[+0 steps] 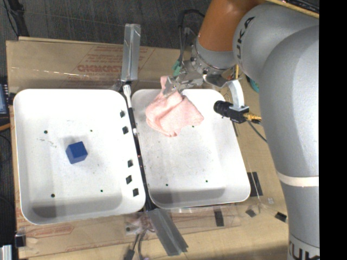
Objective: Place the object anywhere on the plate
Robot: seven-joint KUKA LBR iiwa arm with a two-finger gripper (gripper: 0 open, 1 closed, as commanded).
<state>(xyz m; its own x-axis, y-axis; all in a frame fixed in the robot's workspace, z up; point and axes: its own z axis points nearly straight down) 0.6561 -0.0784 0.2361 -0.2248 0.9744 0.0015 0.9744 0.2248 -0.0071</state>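
Observation:
A crumpled pink cloth (173,115) lies at the far end of the right bin (190,164). Its upper corner is drawn up into a peak between the fingers of my gripper (174,86), which is shut on that corner. The rest of the cloth sags down onto the bin floor. The grey arm with its orange band comes in from the upper right, and the wrist hides the gripper's upper part. A small blue cube (76,151) sits alone in the left bin (70,112), left of its middle.
A black divider with clips (132,145) runs between the two bins. A black cable connector (230,111) juts out over the right bin's far right corner. The bins rest on a cardboard-covered bench (65,64).

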